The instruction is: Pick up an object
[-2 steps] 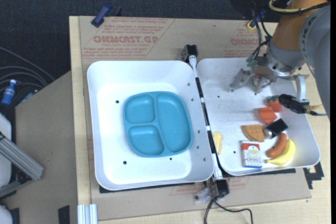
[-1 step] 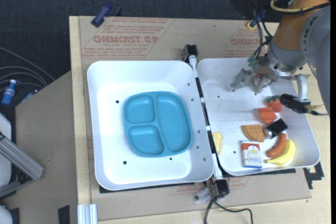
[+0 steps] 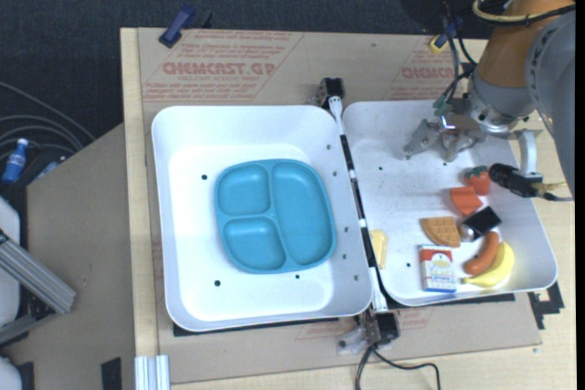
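Note:
My gripper (image 3: 437,143) hangs over the far middle of the right bin (image 3: 393,196), fingers spread open with only bare bin floor between them. The objects lie nearer and to the right of it: an orange-red carrot-like piece (image 3: 468,196), a small black block (image 3: 481,221), a tan cracker (image 3: 441,231), a brown sausage (image 3: 483,255) resting against a yellow banana (image 3: 501,268), and a small red and white box (image 3: 438,269). A pale yellow wedge (image 3: 377,247) sits by the bin's left wall. None of them touches the gripper.
The left bin (image 3: 183,196) holds a blue divided plate (image 3: 274,215). A black divider with clamps runs between the two bins. A blue clip (image 3: 177,26) lies on the bench at the far left. The arm's grey and orange wrist (image 3: 512,59) enters from the upper right.

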`<act>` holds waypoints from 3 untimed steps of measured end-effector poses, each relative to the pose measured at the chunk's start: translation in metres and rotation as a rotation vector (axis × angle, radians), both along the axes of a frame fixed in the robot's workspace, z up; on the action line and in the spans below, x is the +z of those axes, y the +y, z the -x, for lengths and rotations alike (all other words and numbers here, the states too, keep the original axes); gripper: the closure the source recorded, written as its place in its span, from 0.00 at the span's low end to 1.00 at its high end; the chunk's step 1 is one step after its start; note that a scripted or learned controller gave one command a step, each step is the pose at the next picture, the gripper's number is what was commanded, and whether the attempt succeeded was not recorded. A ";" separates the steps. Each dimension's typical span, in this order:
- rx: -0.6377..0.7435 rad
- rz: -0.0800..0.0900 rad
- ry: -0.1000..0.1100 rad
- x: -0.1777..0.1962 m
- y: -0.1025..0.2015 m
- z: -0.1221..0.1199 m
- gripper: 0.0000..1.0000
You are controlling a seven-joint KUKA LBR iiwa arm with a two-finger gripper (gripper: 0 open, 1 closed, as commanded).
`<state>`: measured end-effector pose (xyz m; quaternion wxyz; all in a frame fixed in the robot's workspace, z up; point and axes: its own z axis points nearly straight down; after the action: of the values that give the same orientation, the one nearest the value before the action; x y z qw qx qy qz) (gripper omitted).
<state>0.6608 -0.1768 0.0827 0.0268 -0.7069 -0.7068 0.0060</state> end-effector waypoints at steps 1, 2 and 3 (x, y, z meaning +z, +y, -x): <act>-0.002 0.008 -0.004 0.000 0.002 0.000 0.00; -0.001 0.014 -0.017 -0.001 -0.006 -0.001 0.00; 0.001 0.009 -0.014 -0.001 -0.011 -0.001 0.00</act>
<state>0.6622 -0.1876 0.0820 0.0184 -0.7068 -0.7072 0.0042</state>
